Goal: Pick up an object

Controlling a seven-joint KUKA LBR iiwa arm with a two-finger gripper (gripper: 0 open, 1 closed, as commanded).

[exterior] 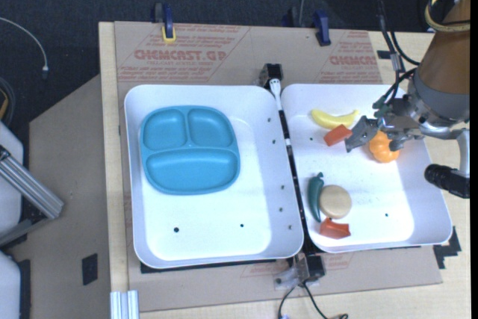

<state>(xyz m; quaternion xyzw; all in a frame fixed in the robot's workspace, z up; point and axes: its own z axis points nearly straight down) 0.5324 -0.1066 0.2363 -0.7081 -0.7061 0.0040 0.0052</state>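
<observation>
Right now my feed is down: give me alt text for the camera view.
The gripper hangs over the right bin, beside an orange fruit, a red piece and a banana. The left bin holds a blue divided plate.

Grey arm (441, 97), orange band, black cables, dark metal claw (373, 132)

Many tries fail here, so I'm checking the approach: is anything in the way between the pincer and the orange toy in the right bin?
Nothing visible is. The pincer sits right at the orange toy. The red piece and banana lie beside it, toward the divider.
</observation>
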